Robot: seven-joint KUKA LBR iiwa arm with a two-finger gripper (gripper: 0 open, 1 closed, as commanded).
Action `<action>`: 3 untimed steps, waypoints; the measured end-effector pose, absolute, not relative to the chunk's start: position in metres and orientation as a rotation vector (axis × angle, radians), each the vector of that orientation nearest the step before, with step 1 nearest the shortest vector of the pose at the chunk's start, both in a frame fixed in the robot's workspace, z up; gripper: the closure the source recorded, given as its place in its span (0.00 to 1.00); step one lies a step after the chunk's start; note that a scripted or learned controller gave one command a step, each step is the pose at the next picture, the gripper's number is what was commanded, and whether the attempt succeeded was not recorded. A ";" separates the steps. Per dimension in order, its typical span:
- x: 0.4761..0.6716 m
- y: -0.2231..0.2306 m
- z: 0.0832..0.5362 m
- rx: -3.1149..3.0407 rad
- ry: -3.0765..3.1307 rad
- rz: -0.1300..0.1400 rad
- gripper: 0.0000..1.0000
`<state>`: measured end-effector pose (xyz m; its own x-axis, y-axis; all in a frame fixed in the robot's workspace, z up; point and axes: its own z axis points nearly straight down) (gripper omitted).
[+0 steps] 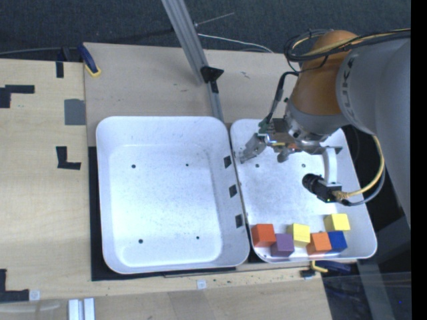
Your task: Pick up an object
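Two shallow white bins sit side by side on the bench; the arm (333, 79) reaches in from the right and hangs over the far part of the right bin (353, 179). The gripper (267, 149) points toward the left bin (107, 179), close to the shared divider. Two fingers (250, 151) show with a gap between them, approx. mid-spread, nothing seen between them; the view there is cluttered w/ cabling, so the exact spread is uncertain.

Six blocks lie along the near edge of the right bin, well apart from the gripper and toward the camera from it:
- orange block (263, 233), nearest the divider
- purple block (284, 244), touching it
- yellow block (301, 233), just beside the purple
- second orange block (320, 243)
- blue block (337, 240), touching that orange one
- second yellow block (338, 221), just behind the blue.
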<state>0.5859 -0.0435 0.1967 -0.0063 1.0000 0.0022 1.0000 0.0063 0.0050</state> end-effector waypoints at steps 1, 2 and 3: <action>0.598 0.020 0.191 2.214 2.233 0.001 0.00; 0.568 0.076 0.218 2.214 2.233 0.003 0.00; 0.516 0.089 0.190 2.224 2.227 -0.010 0.00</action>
